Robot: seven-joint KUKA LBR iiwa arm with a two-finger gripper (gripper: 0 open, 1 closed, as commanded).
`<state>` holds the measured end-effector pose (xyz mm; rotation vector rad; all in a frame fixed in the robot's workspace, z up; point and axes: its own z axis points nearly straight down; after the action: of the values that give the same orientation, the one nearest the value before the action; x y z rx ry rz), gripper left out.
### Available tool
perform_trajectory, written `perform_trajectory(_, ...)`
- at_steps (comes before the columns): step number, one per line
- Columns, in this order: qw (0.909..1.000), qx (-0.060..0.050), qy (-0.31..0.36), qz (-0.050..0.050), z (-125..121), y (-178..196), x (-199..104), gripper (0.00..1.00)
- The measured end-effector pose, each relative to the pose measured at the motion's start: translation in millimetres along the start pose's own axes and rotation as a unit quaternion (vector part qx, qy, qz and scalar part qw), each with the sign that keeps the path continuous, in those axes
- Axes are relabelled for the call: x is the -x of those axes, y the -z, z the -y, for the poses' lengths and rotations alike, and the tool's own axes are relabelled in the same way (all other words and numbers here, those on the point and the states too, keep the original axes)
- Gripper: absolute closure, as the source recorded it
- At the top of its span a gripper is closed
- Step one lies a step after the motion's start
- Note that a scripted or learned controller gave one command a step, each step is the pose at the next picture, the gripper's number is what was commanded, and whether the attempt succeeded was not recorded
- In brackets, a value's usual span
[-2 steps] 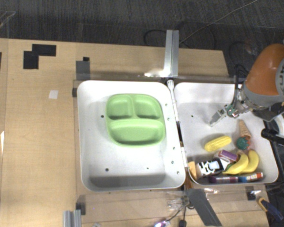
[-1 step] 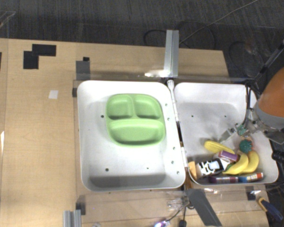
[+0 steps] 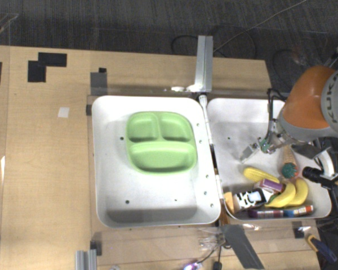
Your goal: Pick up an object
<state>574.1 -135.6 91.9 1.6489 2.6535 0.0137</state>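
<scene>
Bananas (image 3: 290,197), two yellow ones, are seen among a clutter of small things at the lower right of the frame, in the right bin (image 3: 236,122). They are judged light, slightly soft and easily bruised, best taken across the middle. A green plate (image 3: 160,141) is seen in the left bin (image 3: 110,151) on the desk (image 3: 39,167). The claw (image 3: 258,148) is poised above the clutter, nothing seen in it; its opening cannot be told.
</scene>
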Motion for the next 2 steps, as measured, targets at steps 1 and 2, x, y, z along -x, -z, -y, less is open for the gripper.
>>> perform_trajectory(1, 0.9985, -0.005, 0.055, -0.004, 9.9, 60.1, -18.5, 0.0)
perform_trajectory(2, 0.9859, 0.0, 0.167, 0.0, 53.4, 1.4, -28.2, 0.0)
